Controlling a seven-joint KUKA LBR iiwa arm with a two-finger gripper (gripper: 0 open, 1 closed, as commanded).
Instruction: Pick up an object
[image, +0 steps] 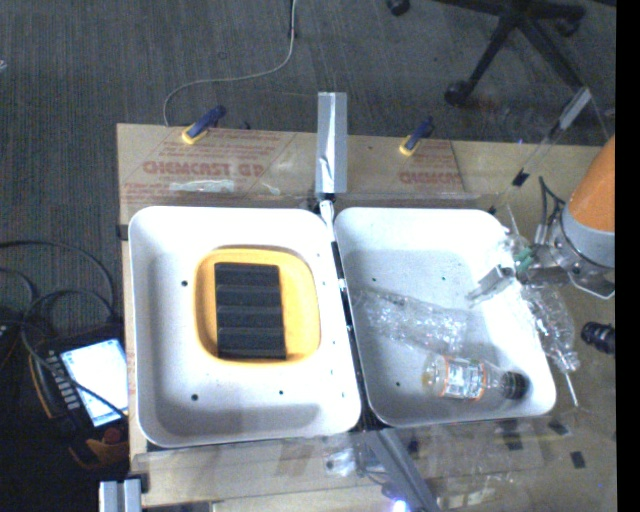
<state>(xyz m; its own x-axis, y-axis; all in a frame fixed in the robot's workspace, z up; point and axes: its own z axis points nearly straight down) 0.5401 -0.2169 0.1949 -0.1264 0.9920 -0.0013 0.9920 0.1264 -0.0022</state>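
Note:
A clear plastic bottle (468, 380) with a black cap lies on its side near the front of the right bin (400, 235). A crumpled sheet of clear plastic (410, 318) lies just behind it, toward the bin's middle. In the left bin (160, 400) rests a yellow block with a black ribbed top (252, 308). My gripper (508, 272) hangs over the right bin's right side, behind and to the right of the bottle and apart from it. I see nothing held in it.
The arm's orange band (612, 195) is at the far right. More crumpled clear plastic (556, 320) drapes over the right bin's right rim. Two clamps (202, 124) (416, 136) sit on the board behind the bins. A metal post (331, 145) stands between the bins at the back.

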